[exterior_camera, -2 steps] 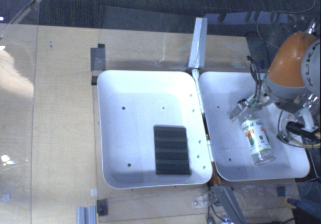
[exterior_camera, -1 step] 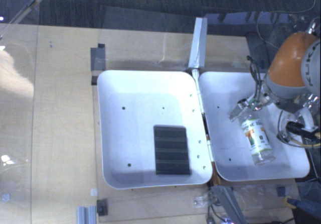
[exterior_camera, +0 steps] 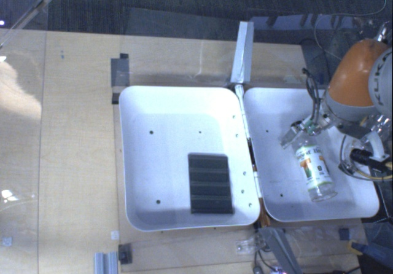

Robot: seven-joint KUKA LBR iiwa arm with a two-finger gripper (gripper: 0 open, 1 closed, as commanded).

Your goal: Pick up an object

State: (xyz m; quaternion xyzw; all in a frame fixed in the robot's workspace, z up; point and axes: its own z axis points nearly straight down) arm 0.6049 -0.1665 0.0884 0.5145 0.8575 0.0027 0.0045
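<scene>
We look down on a pale wooden bench (exterior_camera: 73, 162) that carries two shallow white bins with rounded corners and smooth, matte plastic walls. In the left bin (exterior_camera: 141, 119) lies a black rectangular block (exterior_camera: 210, 183), ribbed across its top in several parallel bands, resting flat near the bin's lower edge. Small dark holes dot the bin floors.

In the right bin (exterior_camera: 270, 113) we see a clear plastic bottle (exterior_camera: 315, 172) lying on its side, slightly slanted, with a white label that bears green and orange printing; its transparent base points toward the bin's lower right, and its neck end points up toward the gripper.

The arm (exterior_camera: 359, 76) enters from the right, its glossy orange dome rounded above a grey metal wrist, with thin black cables looping beside it. The gripper (exterior_camera: 307, 128) hangs low over the right bin, just at the bottle's upper end, its metallic parts glinting. We cannot tell how wide it stands or whether it has any hold on the bottle, since the parts blur together at that spot.
</scene>
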